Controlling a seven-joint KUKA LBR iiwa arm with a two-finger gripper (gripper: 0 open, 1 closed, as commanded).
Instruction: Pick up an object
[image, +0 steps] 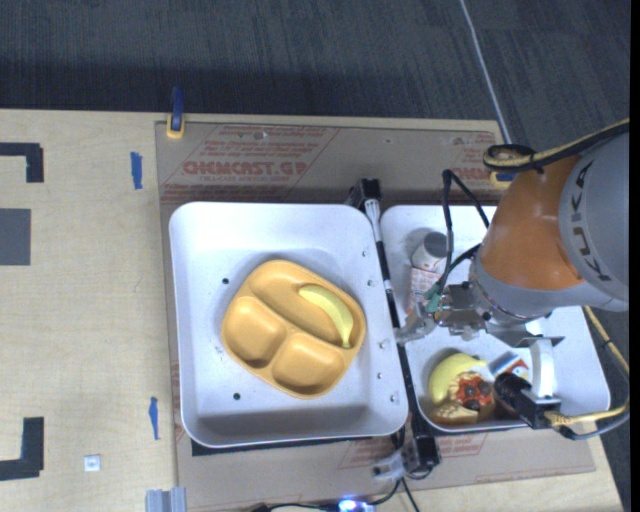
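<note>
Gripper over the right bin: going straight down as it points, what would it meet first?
The gripper likely meets the right bin's bare floor, between the small bottle and the yellow toy; depth unclear.

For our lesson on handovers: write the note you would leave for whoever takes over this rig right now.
Claw: over the left part of the right bin, between the two things there; no thing seen in its grip.
Things: small bottle at that bin's far side, yellow toy at its near side. Banana lies on the yellow plate in the left bin.
Done: nothing picked up yet.
Left: grasp one thing and lift it.
</note>
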